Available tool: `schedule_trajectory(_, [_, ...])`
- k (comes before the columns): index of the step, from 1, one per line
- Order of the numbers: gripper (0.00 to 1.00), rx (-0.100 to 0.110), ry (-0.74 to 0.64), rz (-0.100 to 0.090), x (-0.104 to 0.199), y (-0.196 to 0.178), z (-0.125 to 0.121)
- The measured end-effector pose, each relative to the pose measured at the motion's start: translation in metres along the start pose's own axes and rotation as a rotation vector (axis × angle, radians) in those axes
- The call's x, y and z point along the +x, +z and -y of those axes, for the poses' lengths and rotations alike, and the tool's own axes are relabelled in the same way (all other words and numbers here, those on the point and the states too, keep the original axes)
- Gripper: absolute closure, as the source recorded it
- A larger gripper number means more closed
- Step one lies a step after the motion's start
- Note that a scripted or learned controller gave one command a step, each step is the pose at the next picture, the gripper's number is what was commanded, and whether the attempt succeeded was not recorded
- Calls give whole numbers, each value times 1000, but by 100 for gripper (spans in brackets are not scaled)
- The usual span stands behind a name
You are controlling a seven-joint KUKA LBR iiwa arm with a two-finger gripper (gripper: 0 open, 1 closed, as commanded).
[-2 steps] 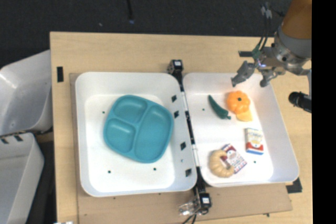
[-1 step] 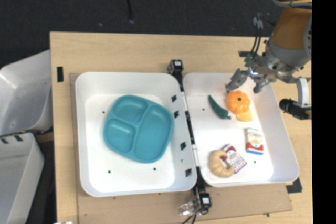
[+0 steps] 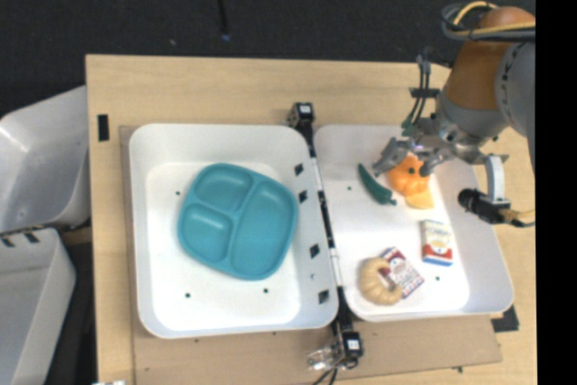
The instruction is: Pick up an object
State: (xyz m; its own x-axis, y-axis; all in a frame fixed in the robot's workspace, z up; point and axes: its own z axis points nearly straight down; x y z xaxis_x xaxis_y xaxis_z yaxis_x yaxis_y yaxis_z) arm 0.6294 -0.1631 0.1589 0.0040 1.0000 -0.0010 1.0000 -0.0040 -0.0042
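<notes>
The gripper (image 3: 413, 160) hangs spread apart over the orange toy (image 3: 412, 180) in the right bin (image 3: 478, 284); nothing is lifted yet; closing and raising remain.

One fixed camera is looking down at a slant on the counter (image 3: 207, 90), taking in both white bins (image 3: 162, 302) whole, the arm (image 3: 478, 77) reaching in from the right.

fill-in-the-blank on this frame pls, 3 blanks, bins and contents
1. The teal divided plate lies in the ____ bin.
2. The gripper is directly above the ____ object in the right bin.
3. The green piece lies to the ____ of that object.

Missing words: left; orange; left
</notes>
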Motion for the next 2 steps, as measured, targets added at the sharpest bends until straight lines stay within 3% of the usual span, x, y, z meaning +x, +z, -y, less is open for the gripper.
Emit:
schedule_trajectory(1, [0,-21,2,10,-4,43,-5])
schedule_trajectory(2, [100,-30,5,12,-6,28,-7])
